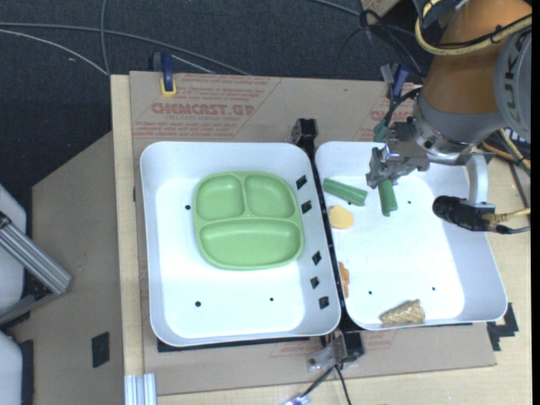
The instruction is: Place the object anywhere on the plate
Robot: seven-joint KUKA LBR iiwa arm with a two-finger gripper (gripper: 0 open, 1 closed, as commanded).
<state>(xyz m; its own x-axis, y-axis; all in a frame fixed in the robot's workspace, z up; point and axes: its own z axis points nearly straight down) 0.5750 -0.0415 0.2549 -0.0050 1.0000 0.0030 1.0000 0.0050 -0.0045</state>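
Over the far half of the right bin (439, 264), the pincer (382, 175) hangs at the end of the grey and orange arm (472, 57), which comes in from the right. A short green stick (388, 201) sits right under it, its upper end meeting the pincer's tip and its lower end pointing toward the bin's near edge. Whether the pincer is clenched on this stick or released cannot be told from this angle.

Just beside it, toward the edge shared with the left bin (169, 234), lies a second green piece (344, 191), tilted. A small yellow round piece (341, 218) lies close by on its near side. An orange bit (343, 273) rests against that same shared edge, further toward the near corner. A tan lump (402, 313) lies at the right bin's near edge.

The green plate (248, 219), divided into three compartments, sits in the middle of the left bin with nothing on it.
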